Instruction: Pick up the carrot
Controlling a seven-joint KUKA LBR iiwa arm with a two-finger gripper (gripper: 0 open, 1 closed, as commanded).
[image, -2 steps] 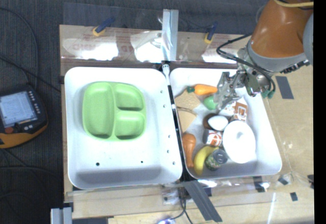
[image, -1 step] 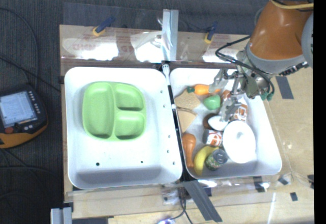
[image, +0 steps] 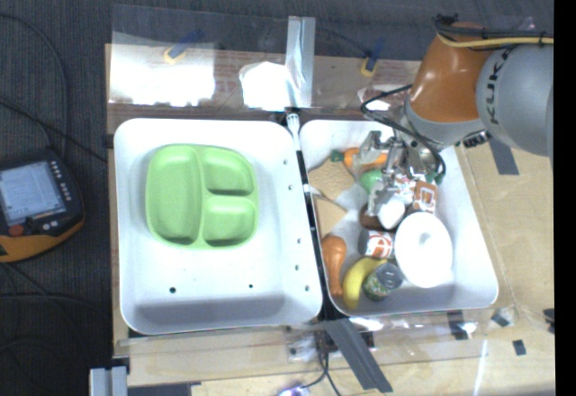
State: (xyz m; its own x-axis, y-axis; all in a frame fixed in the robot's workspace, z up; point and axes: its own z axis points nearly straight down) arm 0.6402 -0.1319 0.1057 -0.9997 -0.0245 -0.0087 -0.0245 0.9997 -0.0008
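Over the right bin [image: 477, 232], the arm [image: 486, 88] reaches in from the upper right of the frame, its orange band above the wrist and the gripper [image: 389, 180] pointing down into the clutter near the bin's middle. Whether it grips anything cannot be told from this slant: it is a small pale shape among crowded items, and nothing is plainly seen clamped in it.

A carrot [image: 334, 261] lies at the bin's left side, low in the frame, close to the divider between the two bins, standing roughly on end along the wall. It is apart from the gripper, which sits higher and further right. Just beside it, to the lower right, lies a banana [image: 356, 282], and next to that a dark can [image: 385, 281]. A white bowl [image: 424, 247] rests upside down in the lower right part of the bin, with a small orange and white item [image: 379, 247] touching its left edge. Another orange piece [image: 349, 156] lies near the bin's upper edge, by a green thing [image: 370, 176] just left of the gripper.

On the left, the other bin [image: 144, 295] holds a green divided plate [image: 200, 194] in its upper half. A handheld pendant [image: 36, 201] lies on the dark floor at the far left of the frame.
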